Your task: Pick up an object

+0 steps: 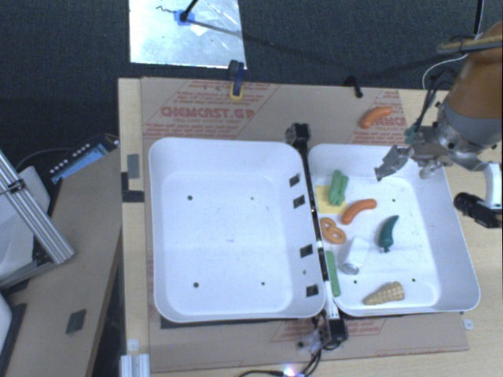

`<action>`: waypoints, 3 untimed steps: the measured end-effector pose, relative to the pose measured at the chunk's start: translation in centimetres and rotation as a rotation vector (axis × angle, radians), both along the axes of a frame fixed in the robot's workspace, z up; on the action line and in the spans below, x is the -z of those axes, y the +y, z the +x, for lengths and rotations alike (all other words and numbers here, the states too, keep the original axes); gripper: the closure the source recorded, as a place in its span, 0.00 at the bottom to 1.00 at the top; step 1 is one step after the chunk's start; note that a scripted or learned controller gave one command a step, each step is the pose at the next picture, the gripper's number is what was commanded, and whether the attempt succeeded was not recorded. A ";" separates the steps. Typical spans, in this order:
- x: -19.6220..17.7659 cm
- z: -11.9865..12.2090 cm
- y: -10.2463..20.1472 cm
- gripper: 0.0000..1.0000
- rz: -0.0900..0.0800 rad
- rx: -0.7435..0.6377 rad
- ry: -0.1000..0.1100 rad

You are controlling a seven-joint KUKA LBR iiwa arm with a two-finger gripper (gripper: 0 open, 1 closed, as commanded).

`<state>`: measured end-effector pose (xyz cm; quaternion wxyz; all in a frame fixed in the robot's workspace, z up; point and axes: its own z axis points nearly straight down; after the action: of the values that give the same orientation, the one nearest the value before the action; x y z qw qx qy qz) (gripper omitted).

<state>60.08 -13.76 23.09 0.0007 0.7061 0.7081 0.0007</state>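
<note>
The right bin point(440, 234) holds several small objects: a green bean pod point(338, 187) on a yellow piece point(330, 202), an orange sausage point(359, 209), an orange pretzel point(332, 231), a dark green pepper point(387, 232), a tan cone point(383, 293), a clear piece point(350, 256) and a green stick point(332, 273). My gripper point(409, 166) hangs over the bin's far right part, above and to the right of the sausage. It is open, and nothing sits between its fingers. The arm's orange band point(475, 93) rises behind it.
The left bin point(228, 226) lies beside the right one, with black clips point(302, 203) along the shared wall. A second orange sausage point(376, 116) rests on the cardboard point(259, 104) behind the right bin. A blue-and-yellow clamp point(235, 80) stands at the cardboard's far edge.
</note>
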 end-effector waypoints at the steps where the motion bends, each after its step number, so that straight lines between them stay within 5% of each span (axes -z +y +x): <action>1: 13.5 -4.6 -2.6 0.00 0.002 0.004 0.007; 2: 14.6 3.1 -0.8 0.00 -0.002 -0.005 -0.007; 3: 14.7 -2.5 5.2 0.00 0.003 -0.003 0.006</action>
<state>57.56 -8.56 8.40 -0.0024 0.7049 0.7093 -0.0005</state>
